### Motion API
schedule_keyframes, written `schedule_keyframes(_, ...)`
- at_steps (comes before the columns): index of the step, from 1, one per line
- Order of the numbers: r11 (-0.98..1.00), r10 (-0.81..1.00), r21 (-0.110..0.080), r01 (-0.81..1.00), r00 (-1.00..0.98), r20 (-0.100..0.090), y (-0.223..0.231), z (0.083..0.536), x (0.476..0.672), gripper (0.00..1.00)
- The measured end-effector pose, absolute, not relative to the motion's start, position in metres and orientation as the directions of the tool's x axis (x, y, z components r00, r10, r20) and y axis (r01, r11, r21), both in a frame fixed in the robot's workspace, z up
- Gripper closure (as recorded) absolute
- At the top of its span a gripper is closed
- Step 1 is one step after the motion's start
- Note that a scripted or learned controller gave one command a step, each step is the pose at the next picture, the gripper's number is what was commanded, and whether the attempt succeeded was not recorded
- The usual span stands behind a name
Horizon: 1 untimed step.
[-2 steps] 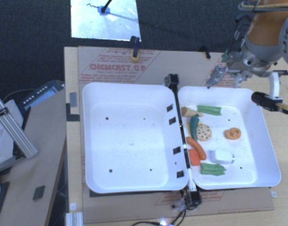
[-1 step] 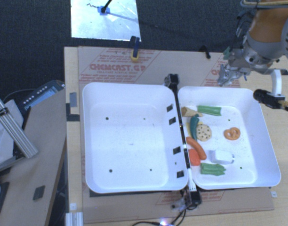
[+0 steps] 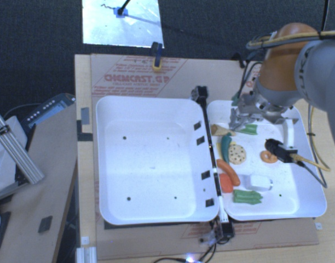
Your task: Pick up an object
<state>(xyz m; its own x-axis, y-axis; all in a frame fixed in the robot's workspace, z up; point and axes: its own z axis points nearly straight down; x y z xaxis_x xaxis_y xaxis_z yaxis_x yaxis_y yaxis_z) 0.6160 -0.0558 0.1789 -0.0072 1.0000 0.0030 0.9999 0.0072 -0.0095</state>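
Note:
My gripper (image 3: 241, 119) hangs low over the far left part of the right bin (image 3: 307, 199), under the grey arm with its orange band. A small green piece (image 3: 248, 129) lies right at the gripper's tip, partly covered by it; whether it is held cannot be told. Close by lie a tan piece (image 3: 218, 129), a teal pepper (image 3: 226, 145) and a speckled cookie (image 3: 236, 154). Nearer the front are an orange slice (image 3: 268, 157), a red-orange carrot (image 3: 227, 175), a white block (image 3: 260, 182) and a green vegetable (image 3: 247, 196).
The left bin (image 3: 110, 201) stands beside the right one, with a black-clipped divider rim (image 3: 207, 147) between them. Both bins rest on a cardboard sheet (image 3: 134, 78). A yellow-and-blue clamp (image 3: 156, 56) stands behind the bins.

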Motion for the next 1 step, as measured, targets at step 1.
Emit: schedule_keyframes(1,0.008,1.000,-0.006,1.000,-0.008,0.003,-0.0103,0.1840,0.5437,1.00)
